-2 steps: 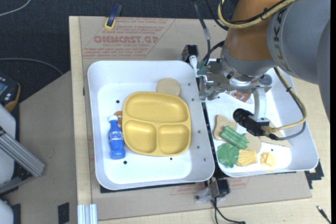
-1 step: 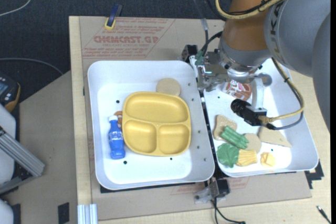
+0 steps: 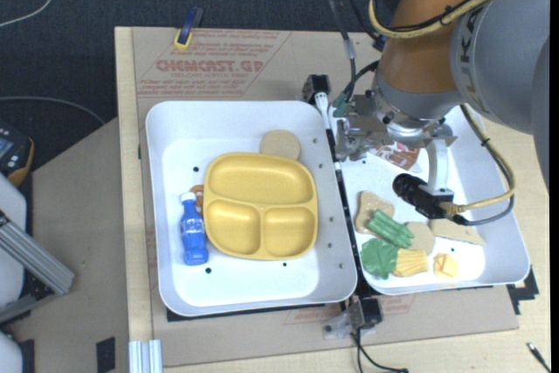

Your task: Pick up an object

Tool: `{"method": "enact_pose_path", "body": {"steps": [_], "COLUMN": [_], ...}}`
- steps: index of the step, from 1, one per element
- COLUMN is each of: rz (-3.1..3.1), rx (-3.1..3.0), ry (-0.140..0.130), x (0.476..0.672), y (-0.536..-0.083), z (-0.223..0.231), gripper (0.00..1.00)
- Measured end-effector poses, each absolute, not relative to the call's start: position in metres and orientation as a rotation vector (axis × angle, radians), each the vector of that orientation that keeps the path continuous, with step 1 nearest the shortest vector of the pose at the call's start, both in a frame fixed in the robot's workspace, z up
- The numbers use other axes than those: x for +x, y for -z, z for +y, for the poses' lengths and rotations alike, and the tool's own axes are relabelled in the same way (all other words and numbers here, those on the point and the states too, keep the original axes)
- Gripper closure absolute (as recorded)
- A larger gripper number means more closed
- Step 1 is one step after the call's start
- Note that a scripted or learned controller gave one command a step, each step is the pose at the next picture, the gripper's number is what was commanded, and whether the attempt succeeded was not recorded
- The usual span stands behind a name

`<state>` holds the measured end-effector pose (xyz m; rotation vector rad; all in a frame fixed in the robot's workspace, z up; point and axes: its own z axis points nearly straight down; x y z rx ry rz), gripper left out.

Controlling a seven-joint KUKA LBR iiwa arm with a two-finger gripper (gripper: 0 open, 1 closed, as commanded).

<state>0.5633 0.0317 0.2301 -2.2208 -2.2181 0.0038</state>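
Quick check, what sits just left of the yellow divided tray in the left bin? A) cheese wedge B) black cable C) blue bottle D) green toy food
C: the blue bottle lies against the left edge of the yellow divided tray in the left bin; the green toy food is in the right bin.

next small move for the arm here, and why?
Probably descend straight down. The gripper hangs over the upper part of the right white bin, while the green and yellow toy food pieces lie nearer the front edge, so a slight shift toward them first may help.
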Motion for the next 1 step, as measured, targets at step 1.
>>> {"method": "enact_pose_path", "body": {"steps": [1], "rz": [-2.222], "rx": [-2.22], "ry": [0.0], "x": [0.5635], "y": [-0.234], "z": [0.0385], "gripper": [1.0]}}
